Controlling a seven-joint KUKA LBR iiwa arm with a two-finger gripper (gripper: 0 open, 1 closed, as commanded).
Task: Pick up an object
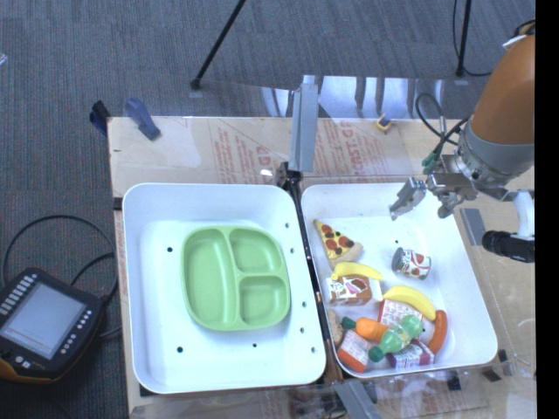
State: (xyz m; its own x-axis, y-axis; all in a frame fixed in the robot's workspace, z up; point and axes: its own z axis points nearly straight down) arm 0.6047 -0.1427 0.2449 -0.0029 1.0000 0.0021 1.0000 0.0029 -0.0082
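Toys lie heaped in the lower half of the right bin (479, 304), and the gripper (428, 197) hangs over that bin's upper right part, above bare white floor. Its two fingers are spread apart with nothing between them.

Closest to the tool is the small can (410, 263), which lies on its side below and slightly left of the fingers in the frame, its long axis running roughly left to right, well clear of its neighbours. Further left sits the pizza slice (336, 241), near the bin's left wall. Below these are two bananas, the upper banana (358, 271) resting against a printed packet (348, 291) and the lower banana (410, 301) lying across the main pile. That pile, toward the lower right of the frame, packs a carrot (370, 328), a green bottle (397, 337) and a sausage (438, 330) tightly together, touching.

Judging from this layout, the can is the likeliest target: a short drop down the frame, with free room on every side for the fingers.

The left bin (144, 234) holds a green divided plate (236, 278). Both bins rest on a brown board bench (201, 151) over grey carpet, with a teach pendant (39, 321) at the lower left of the frame.
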